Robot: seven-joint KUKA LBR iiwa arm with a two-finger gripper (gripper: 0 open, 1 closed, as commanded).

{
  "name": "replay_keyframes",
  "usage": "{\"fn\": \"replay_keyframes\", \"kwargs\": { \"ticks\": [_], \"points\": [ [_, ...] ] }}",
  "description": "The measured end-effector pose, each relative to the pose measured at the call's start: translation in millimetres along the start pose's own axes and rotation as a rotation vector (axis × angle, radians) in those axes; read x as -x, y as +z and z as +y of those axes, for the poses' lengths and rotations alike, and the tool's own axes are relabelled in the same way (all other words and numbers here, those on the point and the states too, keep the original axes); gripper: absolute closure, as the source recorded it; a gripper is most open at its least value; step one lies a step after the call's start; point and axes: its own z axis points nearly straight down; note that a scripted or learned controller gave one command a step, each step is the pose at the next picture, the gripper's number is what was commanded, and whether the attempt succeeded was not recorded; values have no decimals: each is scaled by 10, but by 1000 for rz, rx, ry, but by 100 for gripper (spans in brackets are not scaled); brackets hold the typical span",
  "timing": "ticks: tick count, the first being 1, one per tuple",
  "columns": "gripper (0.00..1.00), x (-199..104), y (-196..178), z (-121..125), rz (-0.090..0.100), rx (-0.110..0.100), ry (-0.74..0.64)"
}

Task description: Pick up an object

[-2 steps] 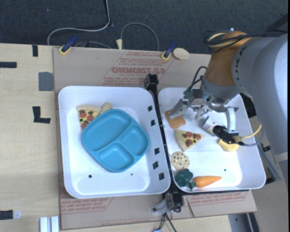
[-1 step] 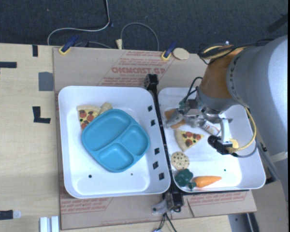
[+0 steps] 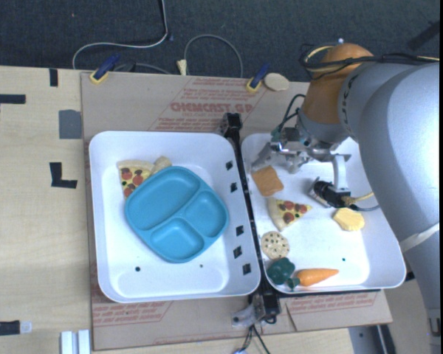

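My gripper hangs over the back left part of the right bin, just behind a tan slice of toast. Its two silver fingers stand apart, open, with nothing between them. In front of the toast lies a pizza slice, then a round cookie. Along the front wall lie a dark green vegetable and an orange carrot. A small yellow piece rests to the right, beside the arm.
The left bin holds a blue divided plate with a second pizza slice at its back left edge. A black divider runs between the bins. The grey arm covers the right bin's back right.
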Motion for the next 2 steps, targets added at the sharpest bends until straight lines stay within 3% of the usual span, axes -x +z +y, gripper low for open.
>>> {"fn": "replay_keyframes", "kwargs": {
  "ticks": [1,2],
  "points": [
    [0,-2,-8,-203,-1,0,2],
    [100,-4,-118,-190,-1,2,1]
  ]
}}
